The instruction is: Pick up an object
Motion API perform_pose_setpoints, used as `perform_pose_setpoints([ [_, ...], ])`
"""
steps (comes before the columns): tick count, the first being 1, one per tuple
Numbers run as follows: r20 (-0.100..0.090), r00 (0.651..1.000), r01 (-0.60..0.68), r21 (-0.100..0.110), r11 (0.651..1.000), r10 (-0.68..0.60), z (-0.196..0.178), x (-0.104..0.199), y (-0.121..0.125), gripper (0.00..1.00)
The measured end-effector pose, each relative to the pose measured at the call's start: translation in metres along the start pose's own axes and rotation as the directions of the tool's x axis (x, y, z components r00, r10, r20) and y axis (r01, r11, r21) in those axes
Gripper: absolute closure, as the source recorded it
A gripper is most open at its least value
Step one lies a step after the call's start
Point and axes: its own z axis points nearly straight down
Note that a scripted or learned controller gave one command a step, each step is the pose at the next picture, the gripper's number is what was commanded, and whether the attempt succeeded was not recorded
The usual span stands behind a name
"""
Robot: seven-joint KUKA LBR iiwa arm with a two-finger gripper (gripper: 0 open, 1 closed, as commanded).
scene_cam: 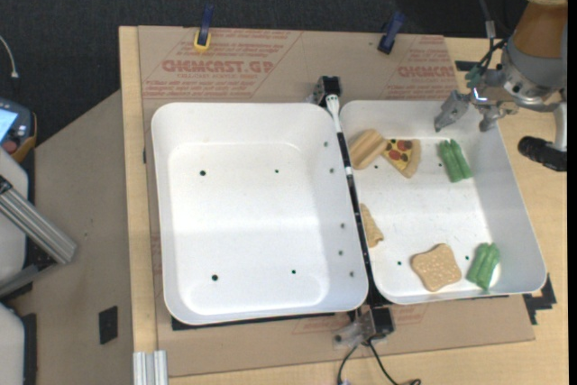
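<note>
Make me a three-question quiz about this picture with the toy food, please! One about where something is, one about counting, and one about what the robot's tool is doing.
1. Where is the pizza slice?
A. In the left bin
B. In the right bin
C. On the cardboard

2. How many green pieces lie in the bins?
A. One
B. Two
C. Four

3. What is the tool doing?
A. Holding the toast
B. Carrying a green piece
C. Hanging open over the right bin's far edge with nothing in it

Answers:
1 B, since the pizza slice sits near the right bin's far end, beside a tan piece.
2 B, one green piece is near the tool and another lies by the toast.
3 C, its fingers are spread with nothing between them.
</note>
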Motion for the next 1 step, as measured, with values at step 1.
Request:
perform_pose_setpoints([
  [1, 0.0, 1.0, 0.0, 0.0, 1.0, 0.0, 0.0217, -0.0006, -0.0165, 0.0],
])
